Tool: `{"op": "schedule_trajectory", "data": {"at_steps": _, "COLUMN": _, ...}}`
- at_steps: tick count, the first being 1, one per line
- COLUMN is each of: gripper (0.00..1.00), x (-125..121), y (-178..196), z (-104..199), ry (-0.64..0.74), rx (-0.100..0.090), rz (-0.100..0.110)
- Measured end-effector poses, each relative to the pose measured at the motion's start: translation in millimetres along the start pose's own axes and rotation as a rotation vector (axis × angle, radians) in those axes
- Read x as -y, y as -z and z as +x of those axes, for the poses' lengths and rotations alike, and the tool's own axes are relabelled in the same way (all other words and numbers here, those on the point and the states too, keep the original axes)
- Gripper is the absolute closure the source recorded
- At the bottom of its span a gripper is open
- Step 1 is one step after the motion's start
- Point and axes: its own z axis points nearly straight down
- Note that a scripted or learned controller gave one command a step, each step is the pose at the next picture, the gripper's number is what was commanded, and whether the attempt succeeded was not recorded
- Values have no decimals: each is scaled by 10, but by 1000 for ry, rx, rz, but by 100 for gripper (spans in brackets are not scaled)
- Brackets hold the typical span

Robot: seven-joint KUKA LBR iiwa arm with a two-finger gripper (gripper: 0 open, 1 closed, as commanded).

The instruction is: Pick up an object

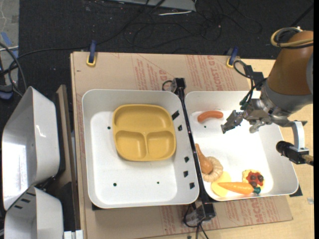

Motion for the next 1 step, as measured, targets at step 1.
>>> {"op": "schedule_trajectory", "data": {"at_steps": 1, "gripper": 0, "x": -26, "y": 75, "z": 3, "ry": 3, "rx": 2, "rz": -14}}
